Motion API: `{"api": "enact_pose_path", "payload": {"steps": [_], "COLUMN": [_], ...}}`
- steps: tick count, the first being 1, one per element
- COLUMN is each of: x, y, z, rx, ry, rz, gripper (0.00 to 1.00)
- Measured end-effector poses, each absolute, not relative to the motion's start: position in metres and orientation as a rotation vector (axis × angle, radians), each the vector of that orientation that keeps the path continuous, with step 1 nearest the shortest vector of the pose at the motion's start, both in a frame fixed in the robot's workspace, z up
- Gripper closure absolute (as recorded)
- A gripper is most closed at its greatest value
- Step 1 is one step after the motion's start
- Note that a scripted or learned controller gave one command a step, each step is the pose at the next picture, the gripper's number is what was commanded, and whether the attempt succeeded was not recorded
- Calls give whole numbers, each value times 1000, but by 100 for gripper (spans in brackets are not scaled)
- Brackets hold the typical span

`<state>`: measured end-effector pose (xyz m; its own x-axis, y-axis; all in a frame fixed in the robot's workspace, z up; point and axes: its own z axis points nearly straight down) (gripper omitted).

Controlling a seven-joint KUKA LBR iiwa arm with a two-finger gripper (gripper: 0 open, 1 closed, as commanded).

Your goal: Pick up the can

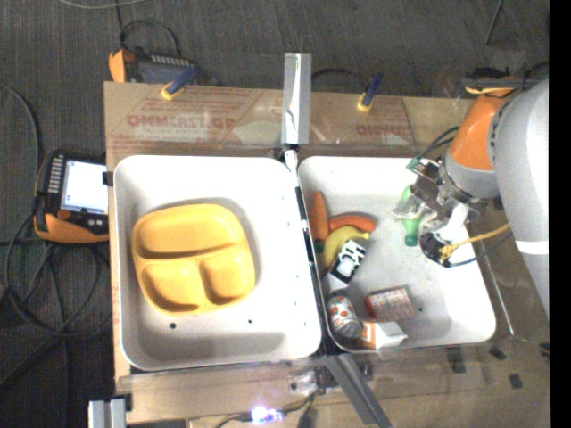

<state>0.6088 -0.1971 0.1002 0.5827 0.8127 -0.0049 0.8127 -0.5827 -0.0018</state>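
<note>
The can (pixel 342 316), red and white with a round silvery end, lies in the front left corner of the right bin (pixel 464 306), against the bin's left wall. My gripper (pixel 417 205) hangs over the right part of that bin, well to the right of and behind the can. A small green object (pixel 410 232) sits just below the gripper. Nothing shows between gripper and can but open bin floor and other items.
A reddish box (pixel 390 302) and a white-orange carton (pixel 384 334) lie right beside the can. A carrot (pixel 318 215), a banana (pixel 339 239) and a black-and-white item (pixel 350 259) lie behind it. The left bin (pixel 134 328) holds a yellow divided tray (pixel 194 257).
</note>
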Motion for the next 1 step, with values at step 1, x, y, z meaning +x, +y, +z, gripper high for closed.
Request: {"api": "enact_pose_path", "payload": {"steps": [1], "x": [646], "y": [-151], "z": [217], "rx": [2767], "ry": [1486], "rz": [-8], "gripper": [100]}}
